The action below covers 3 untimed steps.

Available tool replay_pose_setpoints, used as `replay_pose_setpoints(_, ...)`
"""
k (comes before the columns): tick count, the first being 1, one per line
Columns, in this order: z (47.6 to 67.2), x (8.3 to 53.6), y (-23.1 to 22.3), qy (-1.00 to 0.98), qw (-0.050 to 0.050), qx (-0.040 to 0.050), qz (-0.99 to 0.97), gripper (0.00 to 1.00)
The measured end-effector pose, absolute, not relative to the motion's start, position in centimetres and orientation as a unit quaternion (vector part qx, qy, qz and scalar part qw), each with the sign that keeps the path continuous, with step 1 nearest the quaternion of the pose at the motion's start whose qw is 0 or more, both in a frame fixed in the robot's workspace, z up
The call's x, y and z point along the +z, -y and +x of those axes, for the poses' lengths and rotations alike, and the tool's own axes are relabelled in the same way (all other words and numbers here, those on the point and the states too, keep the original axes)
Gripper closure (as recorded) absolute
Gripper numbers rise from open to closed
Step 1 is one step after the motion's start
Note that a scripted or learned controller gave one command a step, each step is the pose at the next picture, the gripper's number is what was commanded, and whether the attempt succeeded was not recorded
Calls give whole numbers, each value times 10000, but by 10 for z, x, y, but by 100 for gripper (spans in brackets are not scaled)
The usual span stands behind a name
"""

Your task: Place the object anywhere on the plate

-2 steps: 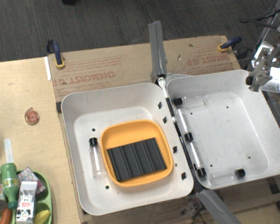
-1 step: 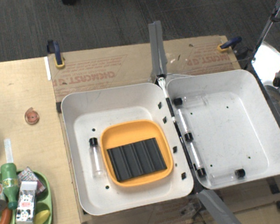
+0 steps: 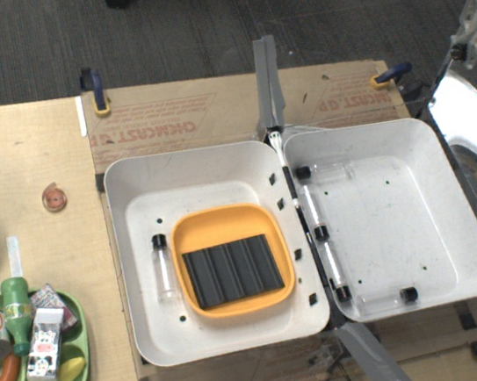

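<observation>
Orange plate point(image 3: 225, 220) in my left bin point(image 3: 131, 245), black ridged block point(image 3: 233, 270) lying on it, clear vial point(image 3: 163, 267) just beside at nine o'clock, released or clenched I cannot tell

We log one bench point(image 3: 29, 154): two white bins point(image 3: 131, 245) side by side, green tray point(image 3: 76, 378) of toy food at left.

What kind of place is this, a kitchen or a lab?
Probably a robotics lab bench: two white bins clamped over cardboard, an orange plate bearing a black ridged object, toy food alongside.
</observation>
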<state>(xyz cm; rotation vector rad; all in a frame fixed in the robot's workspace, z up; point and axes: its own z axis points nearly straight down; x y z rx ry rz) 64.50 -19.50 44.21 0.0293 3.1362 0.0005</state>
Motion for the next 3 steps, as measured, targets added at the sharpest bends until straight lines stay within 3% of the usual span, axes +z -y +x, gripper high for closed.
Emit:
replay_pose_setpoints(1,568,442,222,-9955,15,3,-946,100)
replay_pose_setpoints(2,660,438,221,-9619,28,3,-2735,100)
replay_pose_setpoints(3,660,438,222,-9619,28,2,-2734,0)
